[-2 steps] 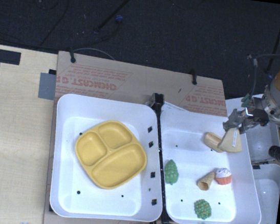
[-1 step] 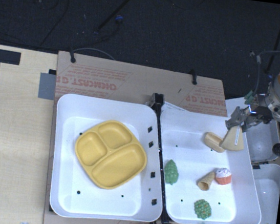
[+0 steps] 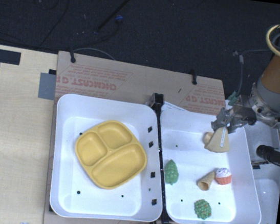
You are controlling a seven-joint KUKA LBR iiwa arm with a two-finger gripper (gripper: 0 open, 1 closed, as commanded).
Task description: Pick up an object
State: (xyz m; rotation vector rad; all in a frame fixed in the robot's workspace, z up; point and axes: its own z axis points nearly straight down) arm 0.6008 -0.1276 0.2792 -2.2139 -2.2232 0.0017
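**Gripper poised over a pale cone at the far end of the right bin**

The left bin [image 3: 71, 125] carries a yellow divided plate [image 3: 111, 154], well away from the fingers and out of play. The right bin [image 3: 241, 201] holds the loose pieces, spaced apart so each can be reached singly. The gripper [image 3: 230, 121] hangs directly above a beige cone-shaped toy [image 3: 217, 140], seemingly touching its top; whether the fingers are parted or closed I cannot tell. Nearer the camera lie an ice-cream cone toy [image 3: 214, 179] and two green bumpy fruit [image 3: 171, 172] [image 3: 202, 208].
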